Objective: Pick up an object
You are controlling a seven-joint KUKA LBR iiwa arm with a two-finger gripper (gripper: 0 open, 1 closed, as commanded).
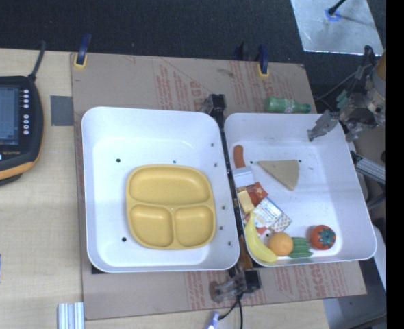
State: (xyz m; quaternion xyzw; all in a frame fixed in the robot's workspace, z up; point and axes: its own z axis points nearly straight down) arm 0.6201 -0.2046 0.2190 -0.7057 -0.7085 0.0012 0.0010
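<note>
The right bin (339, 184) holds a tan wedge (282, 172), a sausage (238, 156), a red packet (254, 195), a white packet (271, 216), a banana (256, 244), an orange (281, 243), a green vegetable (300, 247) and a red tomato (322, 236). My gripper (337, 130) hangs over the bin's far right corner, well away from the wedge. Its fingers are spread open and nothing sits between them.
The left bin (106, 184) carries a yellow divided plate (170, 206). A green bottle (287, 105) lies on the cardboard just behind the right bin. A control pendant (7, 129) rests at the far left of the bench.
</note>
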